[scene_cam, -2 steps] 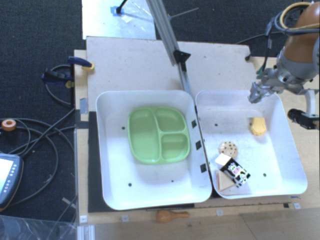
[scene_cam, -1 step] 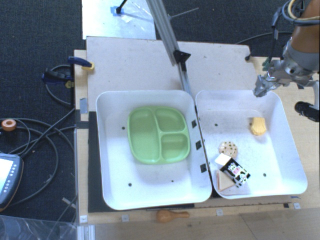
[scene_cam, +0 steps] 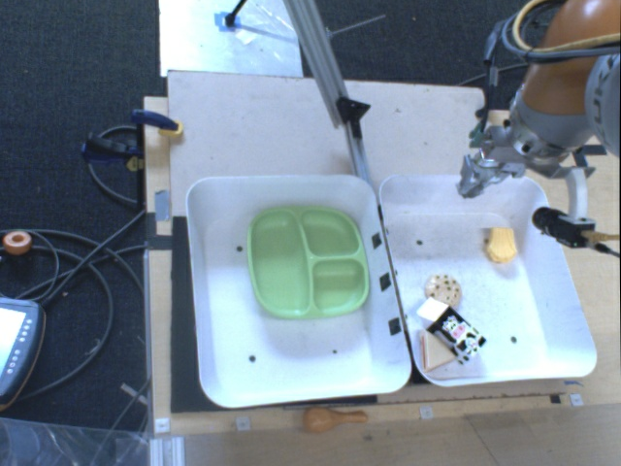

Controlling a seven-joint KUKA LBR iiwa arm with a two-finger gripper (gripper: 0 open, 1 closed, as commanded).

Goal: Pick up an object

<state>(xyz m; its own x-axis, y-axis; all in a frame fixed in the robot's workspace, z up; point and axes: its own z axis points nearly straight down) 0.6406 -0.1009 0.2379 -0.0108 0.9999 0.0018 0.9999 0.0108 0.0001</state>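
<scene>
1. Bins sit side by side on the bench: the left bin (scene_cam: 209, 357) holds a green divided plate (scene_cam: 309, 262), lying flat near its middle with three compartments facing up.
2. The right bin (scene_cam: 572, 343) holds four small things.
3. A yellow-tan piece of toy food (scene_cam: 501, 245) lies toward the bin's far right part, apart from the others.
4. A round speckled cookie (scene_cam: 442, 286) lies near the bin's middle.
5. Just beside the cookie, toward the near edge, a small black-and-white carton (scene_cam: 456, 334) lies tilted, with a white flap at its upper left corner.
6. A tan wedge (scene_cam: 436, 350) touches the carton on its left side, close to the near left corner of the bin.
7. The gripper (scene_cam: 473, 180) hangs over the far rim of the right bin, well apart from every item inside.
8. Nothing shows between its tips, and whether the claw is apart or together cannot be told from this angle.
9. A wooden spoon-like thing (scene_cam: 334, 417) lies on the bench in front of the bins.
</scene>
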